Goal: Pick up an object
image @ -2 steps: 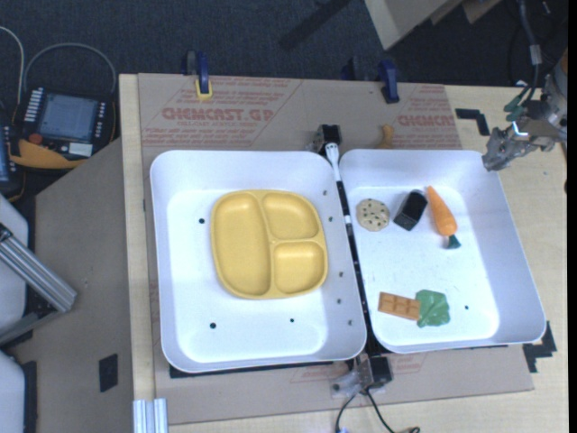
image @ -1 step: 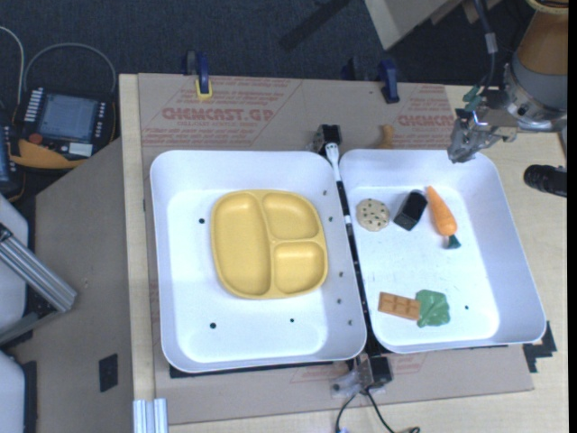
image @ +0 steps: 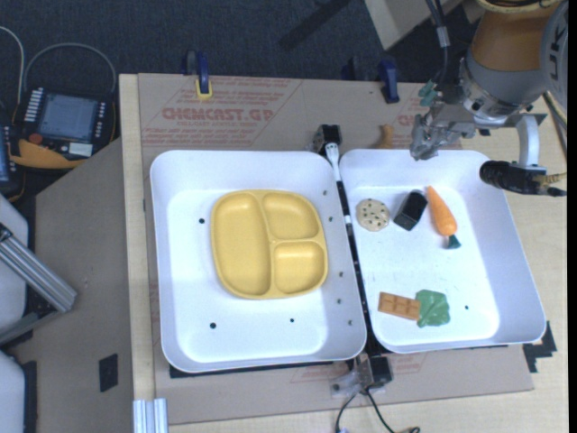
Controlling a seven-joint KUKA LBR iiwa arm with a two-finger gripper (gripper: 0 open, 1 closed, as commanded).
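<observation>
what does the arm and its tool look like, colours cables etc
The arm is a thick rounded body with an orange band above a grey wrist section. The tool below it is small, grey and metallic, with a teal-green spot near its mount. A dark cable runs along the arm down toward the tool.

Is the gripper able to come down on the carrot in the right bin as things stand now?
Probably yes. The gripper hangs over the right bin's far rim, and the carrot lies just nearer, uncovered. The black block beside it stands apart, leaving the way from above free.
</observation>
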